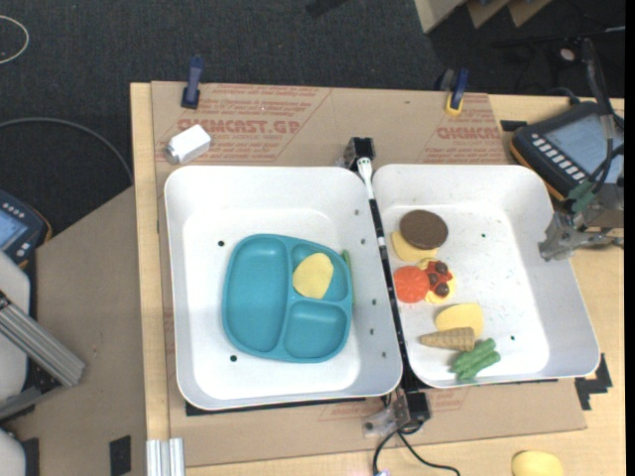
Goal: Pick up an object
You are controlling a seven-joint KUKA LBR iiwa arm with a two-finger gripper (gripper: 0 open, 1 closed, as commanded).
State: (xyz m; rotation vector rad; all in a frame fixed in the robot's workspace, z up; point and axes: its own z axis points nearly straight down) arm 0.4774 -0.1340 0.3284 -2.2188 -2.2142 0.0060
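Note:
The right bin [516, 266] holds several toy foods near its left wall. A brown round cookie [425, 229] lies on a yellow piece [405, 250]. Below it sit an orange-red tomato [411, 285] and a cluster of dark red berries [441, 278]. Further toward the front are a yellow wedge [460, 316], a tan cone [446, 340] and a green pod [475, 358]. In the left bin [198, 216] a teal divided plate [268, 300] carries a yellow lemon-like piece [314, 276].
A grey metal piece with cables [566, 234] sits at the right bin's right rim, below a dark pendant [566, 152]. A small white block [189, 144] lies on the board behind the left bin. A yellow object [536, 463] rests at the front right.

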